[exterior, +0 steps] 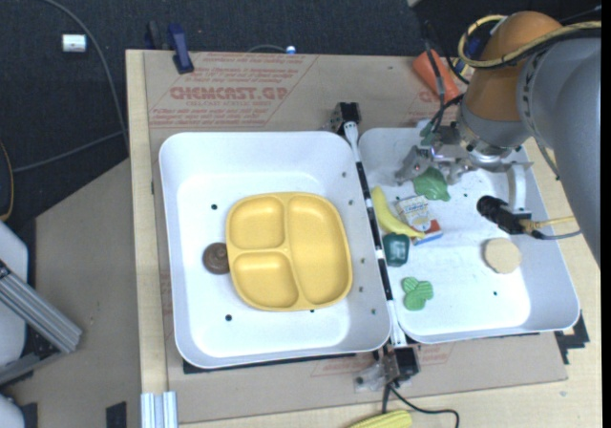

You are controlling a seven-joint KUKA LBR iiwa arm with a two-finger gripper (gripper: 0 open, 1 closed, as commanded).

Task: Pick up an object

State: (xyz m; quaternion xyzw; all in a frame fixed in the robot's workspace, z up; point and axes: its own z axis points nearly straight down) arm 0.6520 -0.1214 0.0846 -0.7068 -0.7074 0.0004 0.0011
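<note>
claw (431,160): far end of right white bin (535,307) | grip: cannot tell | crumpled green soft object (431,185): just beneath claw, touching

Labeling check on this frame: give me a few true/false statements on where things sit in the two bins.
1. The yellow divided tray lies in the left bin. True.
2. A banana lies in the right bin, near the divider. True.
3. The brown round piece lies inside a tray compartment. False: it lies on the bin floor at the tray's left edge.
4. The gripper hangs over the left bin. False: it is over the right bin's far part, at a green item.
5. The beige round object lies in the right bin. True.
</note>
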